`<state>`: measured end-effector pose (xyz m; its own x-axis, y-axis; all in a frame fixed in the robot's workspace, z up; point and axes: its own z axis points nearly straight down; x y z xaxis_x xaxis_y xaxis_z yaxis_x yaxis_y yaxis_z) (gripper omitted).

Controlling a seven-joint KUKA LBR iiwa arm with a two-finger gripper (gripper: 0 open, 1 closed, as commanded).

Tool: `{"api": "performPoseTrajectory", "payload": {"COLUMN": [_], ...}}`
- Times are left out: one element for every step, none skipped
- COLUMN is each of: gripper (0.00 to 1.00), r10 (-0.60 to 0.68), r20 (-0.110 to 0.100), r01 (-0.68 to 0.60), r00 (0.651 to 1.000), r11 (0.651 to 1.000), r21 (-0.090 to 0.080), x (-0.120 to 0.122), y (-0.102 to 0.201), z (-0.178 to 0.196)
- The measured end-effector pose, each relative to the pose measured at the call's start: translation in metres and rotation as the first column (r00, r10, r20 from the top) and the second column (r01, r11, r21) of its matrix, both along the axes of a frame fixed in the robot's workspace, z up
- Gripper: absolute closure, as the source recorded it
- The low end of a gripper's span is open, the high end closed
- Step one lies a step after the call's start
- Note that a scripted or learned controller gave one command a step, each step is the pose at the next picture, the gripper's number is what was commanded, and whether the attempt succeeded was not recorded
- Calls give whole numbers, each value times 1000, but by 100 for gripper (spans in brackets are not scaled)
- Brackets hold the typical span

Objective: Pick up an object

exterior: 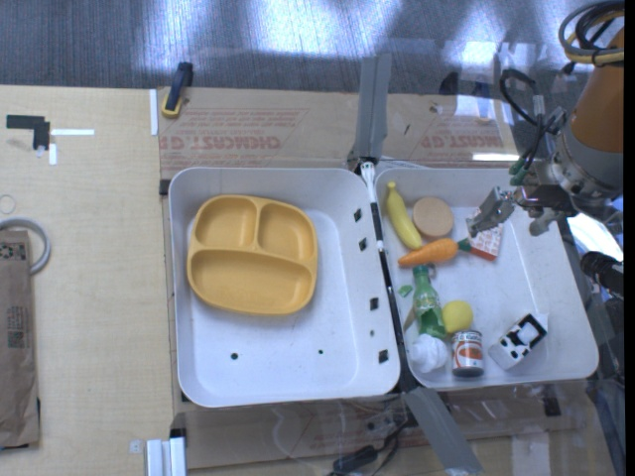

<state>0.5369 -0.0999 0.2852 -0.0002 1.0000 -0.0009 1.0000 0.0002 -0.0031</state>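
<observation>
My gripper [517,216] hangs over the upper right part of the right bin [556,296], its fingers spread open with nothing between them. Just below its left finger [489,212] lies a small red and white packet [485,247]. To the left of it are a carrot [431,254], a round brown disc [433,216] and a banana [402,216]. Lower in the bin lie a green bottle [427,301], a lemon [456,315], a white ball [429,352], a small can [467,353] and a black and white box [521,340].
A yellow divided plate [253,254] sits in the left bin [288,375]. The bins' shared divider [379,266] runs down the middle. Cables and the arm's orange band [600,117] stand at the right. Bare bin floor lies right of the carrot.
</observation>
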Motion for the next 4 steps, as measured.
{"api": "performPoseTrajectory", "payload": {"gripper": [0, 0, 0, 100], "r10": [-9, -61, -56, -58], "r20": [1, 0, 14, 15], "r01": [9, 61, 56, 58], "r00": [1000, 998, 998, 998], "r11": [1000, 998, 998, 998], "r21": [-1, 0, -1, -2], "x": [51, 44, 64, 65], "y": [-31, -49, -85, -86], "z": [-49, -141, -187, -177]}}
